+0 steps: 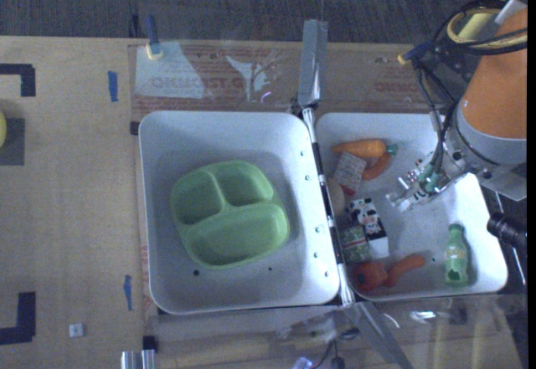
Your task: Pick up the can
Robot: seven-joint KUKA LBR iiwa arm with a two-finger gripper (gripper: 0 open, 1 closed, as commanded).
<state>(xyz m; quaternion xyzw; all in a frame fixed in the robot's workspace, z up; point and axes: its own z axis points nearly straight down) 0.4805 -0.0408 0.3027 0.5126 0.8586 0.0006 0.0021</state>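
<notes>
End effector (416, 186) over right bin's (481, 192) upper middle, grip state unclear, can (354, 245) against the left wall near carrots, open floor right of it, green bottle (456, 253) by right edge

The grey arm with its orange band (501, 83) reaches in from the right, wrist angled down-left, its two-finger tool (416, 187) held low.

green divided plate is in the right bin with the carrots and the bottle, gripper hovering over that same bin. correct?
Not quite. The camera view shows the green divided plate alone in the left bin. The carrots and the bottle are in the right bin, and the gripper is over that right bin.
</notes>
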